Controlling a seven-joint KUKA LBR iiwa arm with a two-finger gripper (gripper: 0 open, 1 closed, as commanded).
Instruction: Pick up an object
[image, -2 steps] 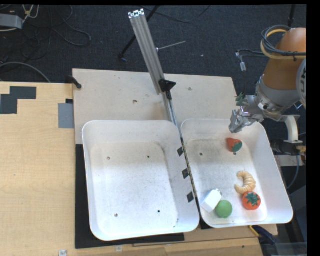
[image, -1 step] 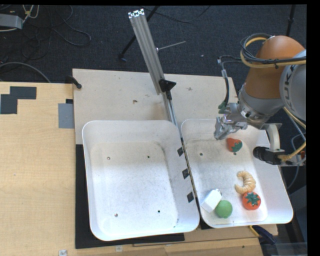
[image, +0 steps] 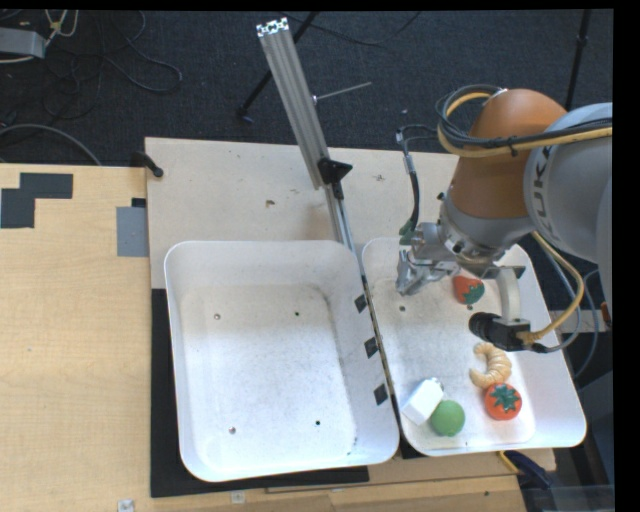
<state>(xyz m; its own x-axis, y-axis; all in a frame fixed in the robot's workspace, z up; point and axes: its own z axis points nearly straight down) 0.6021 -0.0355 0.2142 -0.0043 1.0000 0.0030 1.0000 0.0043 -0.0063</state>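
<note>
We see several small toy foods in the right bin (image: 560, 425). The tan curled piece (image: 489, 364) near the front looks light and stiff; we would pinch across its middle. Its long axis runs roughly front to back. Our gripper (image: 416, 275) hovers well apart, holding nothing we can see.

A pale wooden bench (image: 70, 330) fills the left and lower part of the frame, with a lighter board (image: 230, 190) laid across its upper middle. On it sit two shallow white bins side by side — the left bin (image: 190, 300) at centre, the right bin (image: 560, 420) toward the lower right, their rims touching. A black mat (image: 160, 400) shows under the left bin's edge.
</note>
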